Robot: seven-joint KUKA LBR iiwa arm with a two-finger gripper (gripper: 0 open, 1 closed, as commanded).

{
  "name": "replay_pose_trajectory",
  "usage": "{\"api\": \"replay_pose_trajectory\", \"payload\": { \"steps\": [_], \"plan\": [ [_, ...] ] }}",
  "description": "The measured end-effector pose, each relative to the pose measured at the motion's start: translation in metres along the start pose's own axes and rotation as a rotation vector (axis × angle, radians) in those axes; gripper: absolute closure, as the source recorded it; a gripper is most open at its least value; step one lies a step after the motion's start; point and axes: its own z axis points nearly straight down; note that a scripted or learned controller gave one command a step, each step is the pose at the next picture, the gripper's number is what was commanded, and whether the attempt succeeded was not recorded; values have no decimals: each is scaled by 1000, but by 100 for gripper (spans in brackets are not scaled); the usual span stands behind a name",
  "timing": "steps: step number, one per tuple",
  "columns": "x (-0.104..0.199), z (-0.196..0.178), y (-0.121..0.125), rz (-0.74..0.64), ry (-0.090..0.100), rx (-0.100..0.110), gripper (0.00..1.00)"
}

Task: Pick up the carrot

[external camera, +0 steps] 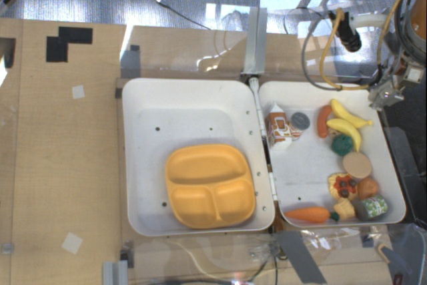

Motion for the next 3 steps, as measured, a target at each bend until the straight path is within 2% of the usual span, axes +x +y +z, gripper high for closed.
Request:
{"api": "replay_pose_trajectory", "payload": {
  "steps": [1,2,3],
  "plan": [
    [-43,109,24,-16,-14,0,100],
    [-63,63,-35,31,-4,-1,100],
    [-29,-44,-13,32,6,-2,100]
  ]
}}
